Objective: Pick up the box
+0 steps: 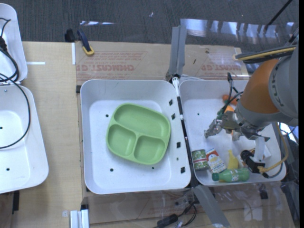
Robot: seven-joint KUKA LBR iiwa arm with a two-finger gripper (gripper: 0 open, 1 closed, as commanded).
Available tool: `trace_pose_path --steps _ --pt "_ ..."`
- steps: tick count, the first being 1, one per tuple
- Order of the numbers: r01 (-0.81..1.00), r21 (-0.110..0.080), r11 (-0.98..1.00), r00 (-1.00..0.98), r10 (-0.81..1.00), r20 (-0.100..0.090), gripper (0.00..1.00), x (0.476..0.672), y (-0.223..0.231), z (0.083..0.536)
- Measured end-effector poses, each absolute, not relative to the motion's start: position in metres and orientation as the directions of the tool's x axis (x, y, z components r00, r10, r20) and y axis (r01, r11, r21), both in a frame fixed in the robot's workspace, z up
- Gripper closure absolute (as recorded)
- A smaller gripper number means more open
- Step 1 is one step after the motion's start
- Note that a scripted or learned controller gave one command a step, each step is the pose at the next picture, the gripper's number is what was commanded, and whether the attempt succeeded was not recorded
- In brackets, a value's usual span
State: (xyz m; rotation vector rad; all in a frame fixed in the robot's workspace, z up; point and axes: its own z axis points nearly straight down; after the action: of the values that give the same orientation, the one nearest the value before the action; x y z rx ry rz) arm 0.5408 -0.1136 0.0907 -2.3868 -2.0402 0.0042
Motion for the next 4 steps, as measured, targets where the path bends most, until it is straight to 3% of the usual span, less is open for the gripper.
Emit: trace_pose_path --steps 1,2,3,4 --pt "0.999 -0.002 -0.048 0.048 0.999 0.0 0.0 0.477 -0.116 0.091" --pt "0.999 -0.001 -0.053 0.053 0.999 0.0 1.0 0.478 -0.116 0.1" --pt "0.991 -0.001 -0.131 0.131 0.991 -0.002 1.0 0.491 -0.136 0.163" --pt "0.951 0.0 -0.309 0.309 0.951 -0.002 1.0 0.478 -0.173 0.189"
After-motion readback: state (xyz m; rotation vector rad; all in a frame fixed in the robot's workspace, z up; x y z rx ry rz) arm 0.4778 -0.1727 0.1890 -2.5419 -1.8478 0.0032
